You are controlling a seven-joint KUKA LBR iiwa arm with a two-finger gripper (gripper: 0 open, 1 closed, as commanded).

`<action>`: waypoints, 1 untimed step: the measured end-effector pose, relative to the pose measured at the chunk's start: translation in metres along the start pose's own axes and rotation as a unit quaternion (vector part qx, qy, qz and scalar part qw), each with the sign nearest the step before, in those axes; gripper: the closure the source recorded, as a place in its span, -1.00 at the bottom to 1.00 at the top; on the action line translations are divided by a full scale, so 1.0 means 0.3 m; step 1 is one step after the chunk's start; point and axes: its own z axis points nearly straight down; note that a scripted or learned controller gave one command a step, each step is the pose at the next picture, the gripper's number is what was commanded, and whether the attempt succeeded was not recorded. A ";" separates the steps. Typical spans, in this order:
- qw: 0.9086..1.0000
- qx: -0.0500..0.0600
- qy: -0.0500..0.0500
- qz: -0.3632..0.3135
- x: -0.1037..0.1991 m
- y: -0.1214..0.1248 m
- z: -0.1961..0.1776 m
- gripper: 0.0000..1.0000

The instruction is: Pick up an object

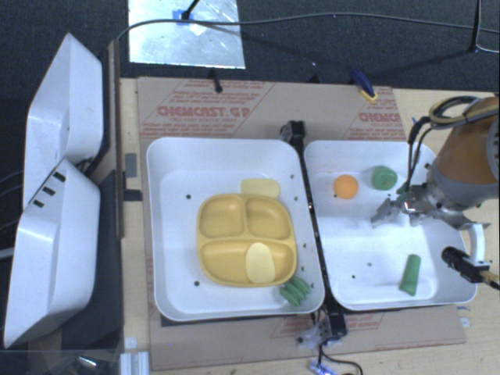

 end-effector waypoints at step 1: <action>1.000 -0.002 -0.001 0.000 -0.002 0.004 -0.041 1.00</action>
